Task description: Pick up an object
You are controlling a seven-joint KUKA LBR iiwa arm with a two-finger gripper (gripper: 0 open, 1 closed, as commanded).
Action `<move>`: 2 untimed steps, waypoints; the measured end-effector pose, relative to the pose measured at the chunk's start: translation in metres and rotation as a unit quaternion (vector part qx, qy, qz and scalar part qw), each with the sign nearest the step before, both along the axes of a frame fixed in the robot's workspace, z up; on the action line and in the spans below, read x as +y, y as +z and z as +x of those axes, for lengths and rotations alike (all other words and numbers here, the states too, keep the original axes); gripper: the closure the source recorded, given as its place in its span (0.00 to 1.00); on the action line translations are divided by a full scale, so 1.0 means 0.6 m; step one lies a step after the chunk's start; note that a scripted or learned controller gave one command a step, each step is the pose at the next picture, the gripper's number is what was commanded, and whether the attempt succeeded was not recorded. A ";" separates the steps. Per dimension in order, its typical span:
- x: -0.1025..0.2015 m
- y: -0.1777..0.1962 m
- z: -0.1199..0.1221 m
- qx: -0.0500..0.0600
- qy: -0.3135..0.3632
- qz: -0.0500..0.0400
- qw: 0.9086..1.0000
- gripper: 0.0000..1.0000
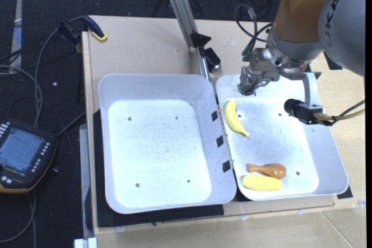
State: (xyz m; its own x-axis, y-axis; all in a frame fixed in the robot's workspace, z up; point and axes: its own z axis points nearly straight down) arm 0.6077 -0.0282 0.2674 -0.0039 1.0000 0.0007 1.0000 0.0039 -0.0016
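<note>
A yellow banana point(234, 118) lies near the left wall of the right bin point(290, 136). A brown drumstick-shaped toy point(267, 169) and a yellow oblong piece point(261, 183) lie together at that bin's front. My gripper point(249, 86) hangs over the bin's back left corner, above and just right of the banana's top end. Nothing shows between its dark fingers.
The left bin point(157, 148) sits beside the right one, with black clips point(222, 139) along the shared wall. A slanted metal rail point(183, 9) runs down to the bins' back. A black fitting point(299, 110) juts over the right bin. A handheld pendant point(20, 154) lies off the bench at left.
</note>
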 end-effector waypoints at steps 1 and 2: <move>0.095 -0.014 0.006 0.000 0.001 0.000 1.000 1.00; 0.187 -0.013 0.024 -0.001 0.000 0.000 1.000 1.00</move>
